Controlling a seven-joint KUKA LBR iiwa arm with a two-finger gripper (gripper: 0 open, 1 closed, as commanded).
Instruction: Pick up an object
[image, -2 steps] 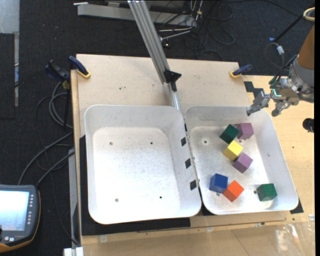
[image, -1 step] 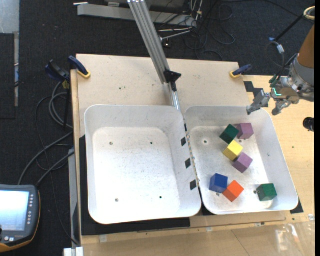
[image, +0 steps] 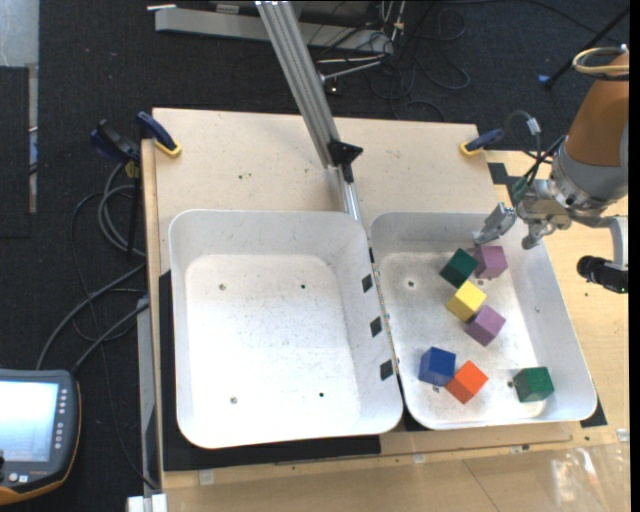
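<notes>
Nearest me, the green cube (image: 533, 383) sits at five o'clock in the right bin (image: 560, 340). At one o'clock the hand (image: 515, 228) hovers spread, unladen, beside the purple cube (image: 491, 261); crowding neighbours could deflect a finger.

Right bin (image: 565, 345): seven cubes crowd its middle and near end. Dark green cube (image: 459, 268), purple cube (image: 491, 262), yellow cube (image: 466, 301) and second purple cube (image: 486, 325) touch in a chain, leaving no gaps between them. Blue cube (image: 437, 366) and orange cube (image: 467, 382) touch. Green cube (image: 533, 384) stands apart near the rim, approachable from all sides. Open floor along the bin's left wall. Gripper (image: 512, 225) occupies the far right corner. Left bin (image: 200, 300): floor unobstructed throughout. Slanted metal pole (image: 305, 85) crosses the table (image: 250, 160) above the bins' junction.
</notes>
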